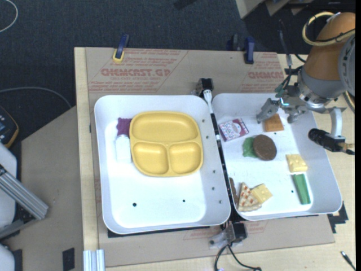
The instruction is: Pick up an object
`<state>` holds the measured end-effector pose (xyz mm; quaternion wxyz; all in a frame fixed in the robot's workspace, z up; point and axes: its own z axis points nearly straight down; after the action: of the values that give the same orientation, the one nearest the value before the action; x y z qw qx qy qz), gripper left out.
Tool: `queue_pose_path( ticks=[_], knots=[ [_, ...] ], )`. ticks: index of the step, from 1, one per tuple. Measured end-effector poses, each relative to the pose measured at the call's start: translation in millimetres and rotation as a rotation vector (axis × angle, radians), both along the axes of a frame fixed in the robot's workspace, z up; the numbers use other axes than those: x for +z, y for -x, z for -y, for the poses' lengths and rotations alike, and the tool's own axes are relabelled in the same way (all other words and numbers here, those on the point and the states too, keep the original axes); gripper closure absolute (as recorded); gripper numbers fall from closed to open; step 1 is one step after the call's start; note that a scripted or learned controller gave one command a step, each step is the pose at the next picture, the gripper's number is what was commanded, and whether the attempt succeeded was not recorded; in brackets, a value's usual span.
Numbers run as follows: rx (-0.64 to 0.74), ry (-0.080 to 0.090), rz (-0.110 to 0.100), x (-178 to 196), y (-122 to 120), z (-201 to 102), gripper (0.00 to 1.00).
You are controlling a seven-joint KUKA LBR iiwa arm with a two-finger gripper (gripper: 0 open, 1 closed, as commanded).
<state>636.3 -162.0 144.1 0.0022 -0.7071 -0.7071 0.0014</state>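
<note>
Camera view: gripper (278, 111) sits low in the right bin (330, 168) at its far end, fingers spread either side of an orange toast-like piece (273, 123), nothing clamped between them yet. Risk: the flat piece may slide out as the fingers close, or a fingertip catches the bin floor; the burger (264, 147) lies near.

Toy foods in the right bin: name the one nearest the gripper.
The orange-brown toast piece, directly beneath the gripper at the bin's far end; the burger patty and the rest lie farther toward the camera.

Dark blue carpet floor (51, 33), brown printed board (169, 66) under bins, blue clamps (120, 48) at its edge
</note>
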Motion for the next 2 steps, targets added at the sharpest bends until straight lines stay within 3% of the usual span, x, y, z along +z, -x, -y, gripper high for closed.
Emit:
queue_pose_path(
  ticks=[1,2],
  knots=[
    [0.001,0.001,0.002,-52,0,-1,0.00],
    [0.001,0.006,0.012,-36,-3,1,1.00]
  ],
)
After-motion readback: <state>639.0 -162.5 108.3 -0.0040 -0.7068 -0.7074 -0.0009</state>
